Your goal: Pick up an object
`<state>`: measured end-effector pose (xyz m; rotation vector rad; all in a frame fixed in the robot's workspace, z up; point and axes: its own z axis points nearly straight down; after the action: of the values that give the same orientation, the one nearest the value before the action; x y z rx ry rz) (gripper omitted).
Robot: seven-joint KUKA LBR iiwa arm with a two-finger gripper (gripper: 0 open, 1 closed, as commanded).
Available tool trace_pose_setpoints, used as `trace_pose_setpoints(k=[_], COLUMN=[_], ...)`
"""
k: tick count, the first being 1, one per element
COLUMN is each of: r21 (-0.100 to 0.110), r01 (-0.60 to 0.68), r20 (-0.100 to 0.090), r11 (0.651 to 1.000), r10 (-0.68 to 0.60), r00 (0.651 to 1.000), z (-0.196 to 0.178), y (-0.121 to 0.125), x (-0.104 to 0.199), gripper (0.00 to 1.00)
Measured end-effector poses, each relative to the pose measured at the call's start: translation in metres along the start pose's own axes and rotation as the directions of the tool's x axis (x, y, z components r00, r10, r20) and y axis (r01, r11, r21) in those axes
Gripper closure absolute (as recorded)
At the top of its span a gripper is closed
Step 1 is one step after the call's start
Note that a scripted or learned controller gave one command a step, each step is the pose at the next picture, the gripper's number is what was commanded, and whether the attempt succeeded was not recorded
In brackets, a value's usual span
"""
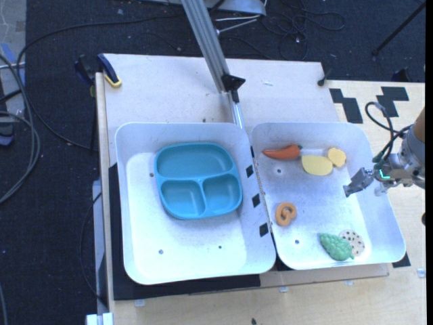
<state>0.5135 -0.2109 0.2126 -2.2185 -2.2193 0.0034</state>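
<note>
Right bin [379, 175]: orange carrot [282, 152] at far edge, yellow pieces [316, 164] beside it, pretzel [286, 214], green leafy toy [336, 246] near corner. Gripper [358, 181] at right edge, jaws spread, pinching nothing.

text: none legible | labels: none | numbers: none | bench, bins, objects: no readable marks

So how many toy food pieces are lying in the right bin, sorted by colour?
Orange: 2, the long orange carrot-shaped toy and the small orange pretzel-shaped ring
Yellow: 2, the large pale yellow oval piece and the smaller yellow round piece
Green: 1, the bumpy green leafy toy
Tan speckled: 1, the round cookie-like disc
Total: 6
</note>
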Motion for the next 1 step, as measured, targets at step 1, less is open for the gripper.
trace_pose_setpoints(k=[1], r21=[-0.004], r01=[0.001], r20=[0.001], r11=[1.000], r10=[-0.001], r00=[1.000], z=[-0.0016], y=[0.0011], x=[-0.0001], gripper=[0.00])
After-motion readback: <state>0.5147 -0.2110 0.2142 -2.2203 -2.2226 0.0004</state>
